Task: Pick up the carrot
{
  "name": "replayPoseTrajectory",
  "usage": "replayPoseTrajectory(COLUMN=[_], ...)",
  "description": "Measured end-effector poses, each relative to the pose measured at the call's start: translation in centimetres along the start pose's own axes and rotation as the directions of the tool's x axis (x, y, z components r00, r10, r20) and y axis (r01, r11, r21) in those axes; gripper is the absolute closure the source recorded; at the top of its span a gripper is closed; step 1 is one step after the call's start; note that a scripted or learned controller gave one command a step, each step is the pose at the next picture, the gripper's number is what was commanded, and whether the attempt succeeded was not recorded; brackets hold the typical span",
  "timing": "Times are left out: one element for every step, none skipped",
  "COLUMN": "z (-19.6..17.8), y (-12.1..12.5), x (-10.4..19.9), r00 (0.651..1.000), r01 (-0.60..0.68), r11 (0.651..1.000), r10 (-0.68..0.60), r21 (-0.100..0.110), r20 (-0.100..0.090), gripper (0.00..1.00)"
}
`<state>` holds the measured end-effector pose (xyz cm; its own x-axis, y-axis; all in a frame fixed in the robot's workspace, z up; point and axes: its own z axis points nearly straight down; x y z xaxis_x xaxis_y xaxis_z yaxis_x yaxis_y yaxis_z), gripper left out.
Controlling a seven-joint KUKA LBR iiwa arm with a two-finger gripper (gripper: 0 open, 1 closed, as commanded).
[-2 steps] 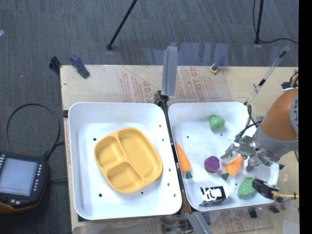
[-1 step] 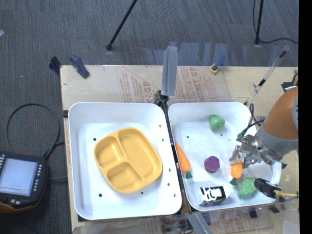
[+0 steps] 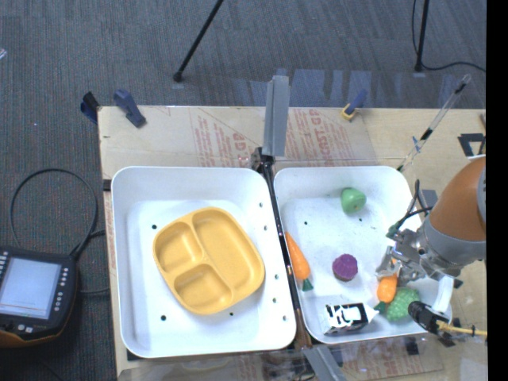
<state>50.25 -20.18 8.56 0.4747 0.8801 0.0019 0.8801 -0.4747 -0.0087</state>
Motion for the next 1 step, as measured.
replayPoseTrajectory(z=[-14.10], y=[1.95], x=[5.93], r00=[0.999], r01=[0.050], r11=[0.999], r10=[-0.050], r21=[-0.014], r20=[-0.001], gripper=[1.00])
